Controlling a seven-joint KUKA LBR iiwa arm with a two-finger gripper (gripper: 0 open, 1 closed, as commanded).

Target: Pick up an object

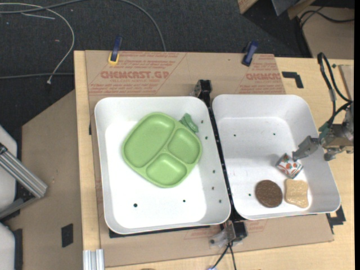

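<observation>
Two shallow white bins side by side on the desk (169,72); left bin (112,207) carrying a green divided plate (162,149) near its centre, with a small dark green piece (189,122) touching the plate's rim at 1 o'clock. Right bin (253,111) holding three things clustered toward 5 o'clock: a round brown disc (269,193), a pale tan bread-like piece (296,193) just beside it at 3 o'clock, and a small white object with red and green marks (289,165) just above the pair at 12 o'clock. Hand (308,146) reaching in from 3 o'clock, grey finger tips low over the right bin's 4 o'clock side, near the small white object at its 1 o'clock; cannot tell whether spread or closed; nothing seen gripped.
</observation>
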